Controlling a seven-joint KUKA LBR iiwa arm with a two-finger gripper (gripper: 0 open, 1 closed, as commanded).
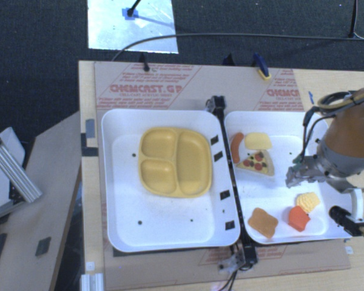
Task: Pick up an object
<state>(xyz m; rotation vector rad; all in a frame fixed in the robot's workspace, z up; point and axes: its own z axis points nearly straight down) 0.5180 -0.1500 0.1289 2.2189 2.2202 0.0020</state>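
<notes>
Your grey tool hangs low over the right white bin; whether it is open or closed, you cannot tell. The nearest candidate, a pale yellow ridged toy food piece, lies just below and right of it, touching an orange-red block. Count six toys: those two, one toast-brown slice, one pizza wedge, one red sausage lying lengthwise up the bin, one yellow cheese piece. One yellow divided plate sits in the left bin.
</notes>
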